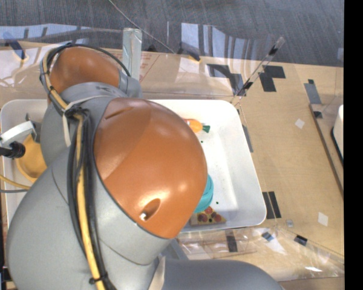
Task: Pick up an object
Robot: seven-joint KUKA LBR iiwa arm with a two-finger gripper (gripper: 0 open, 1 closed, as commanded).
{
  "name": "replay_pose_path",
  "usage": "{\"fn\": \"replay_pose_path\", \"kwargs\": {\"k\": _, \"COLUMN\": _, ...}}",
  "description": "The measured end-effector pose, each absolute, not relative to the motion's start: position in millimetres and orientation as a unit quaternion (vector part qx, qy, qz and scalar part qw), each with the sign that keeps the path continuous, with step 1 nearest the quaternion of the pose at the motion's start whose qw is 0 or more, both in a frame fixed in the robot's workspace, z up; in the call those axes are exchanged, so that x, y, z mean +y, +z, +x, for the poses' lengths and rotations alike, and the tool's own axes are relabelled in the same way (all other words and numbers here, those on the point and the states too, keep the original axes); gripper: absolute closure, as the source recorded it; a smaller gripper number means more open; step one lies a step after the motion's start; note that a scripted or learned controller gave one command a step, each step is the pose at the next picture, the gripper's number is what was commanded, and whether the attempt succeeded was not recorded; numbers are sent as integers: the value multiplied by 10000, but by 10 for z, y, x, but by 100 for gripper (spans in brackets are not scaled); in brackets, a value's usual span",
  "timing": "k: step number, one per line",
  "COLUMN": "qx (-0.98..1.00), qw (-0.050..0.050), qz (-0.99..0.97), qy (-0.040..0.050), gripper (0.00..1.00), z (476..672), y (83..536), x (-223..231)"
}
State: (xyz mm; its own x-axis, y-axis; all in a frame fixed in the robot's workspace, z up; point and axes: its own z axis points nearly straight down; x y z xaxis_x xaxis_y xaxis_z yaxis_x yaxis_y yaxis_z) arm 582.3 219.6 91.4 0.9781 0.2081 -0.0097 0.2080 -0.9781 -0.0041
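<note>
1. Camera view: The big grey robot arm with orange domes [139, 174] covers most of the left and middle of the frame. I cannot tell what its grabbing end is doing.
2. The shallow white plastic bin [245, 162] sits right of centre.
3. A small orange carrot-shaped toy with a green tip [196, 126] peeks out at the bin's top. It looks light, hard and smooth, so grab its middle.
4. A teal round thing [206, 192] and a dark speckled piece [209, 217] lie near the bin's bottom edge, partly hidden.

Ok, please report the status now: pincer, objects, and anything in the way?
Big grey-and-orange arm covers most of white bin. Small orange carrot-like object, teal round object at its edge.
</note>
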Motion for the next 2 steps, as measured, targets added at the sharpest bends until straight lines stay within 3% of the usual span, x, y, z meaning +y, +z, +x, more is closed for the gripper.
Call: {"fn": "replay_pose_path", "kwargs": {"k": 2, "qx": -1031, "qw": 11, "qz": -9947, "qy": 61, "gripper": 0, "z": 5784, "y": 906, "x": 2178}}
